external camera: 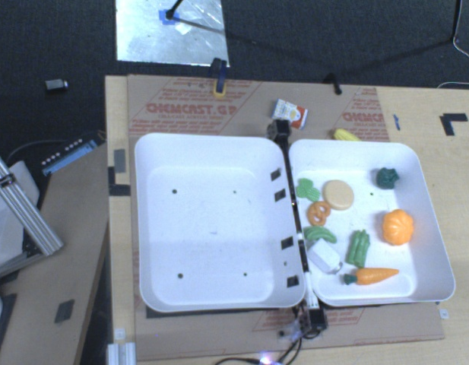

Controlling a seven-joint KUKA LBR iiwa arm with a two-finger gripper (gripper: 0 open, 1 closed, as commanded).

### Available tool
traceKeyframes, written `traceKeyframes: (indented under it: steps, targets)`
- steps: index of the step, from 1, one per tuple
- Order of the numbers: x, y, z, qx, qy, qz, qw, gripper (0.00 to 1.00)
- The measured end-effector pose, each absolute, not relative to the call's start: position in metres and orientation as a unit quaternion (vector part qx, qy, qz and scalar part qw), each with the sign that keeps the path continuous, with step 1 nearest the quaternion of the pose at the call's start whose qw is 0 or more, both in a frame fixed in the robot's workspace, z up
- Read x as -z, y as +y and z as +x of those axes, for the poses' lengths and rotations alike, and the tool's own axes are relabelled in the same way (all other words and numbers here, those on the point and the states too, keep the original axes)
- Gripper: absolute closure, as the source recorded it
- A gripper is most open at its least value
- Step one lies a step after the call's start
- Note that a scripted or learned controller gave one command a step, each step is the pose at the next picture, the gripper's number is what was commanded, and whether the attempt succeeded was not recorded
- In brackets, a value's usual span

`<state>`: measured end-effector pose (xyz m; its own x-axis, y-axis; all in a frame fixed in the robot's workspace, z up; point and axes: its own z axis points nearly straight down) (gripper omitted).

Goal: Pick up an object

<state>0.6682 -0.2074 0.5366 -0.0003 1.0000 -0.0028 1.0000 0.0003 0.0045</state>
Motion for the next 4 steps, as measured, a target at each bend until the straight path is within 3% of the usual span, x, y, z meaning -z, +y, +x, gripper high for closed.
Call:
traceKeyframes:
  steps: [1,2,3,4]
  targets:
    - [-0.536,-0.171,0.640,-0.0010,0.709,0.705,0.001,1.00]
    - [-0.536,-0.208,0.669,-0.0006,0.707,0.707,0.003,1.00]
    - [-0.535,-0.168,0.633,-0.0006,0.709,0.705,0.000,1.00]
    - [-0.536,-0.208,0.669,-0.0007,0.707,0.707,0.004,1.00]
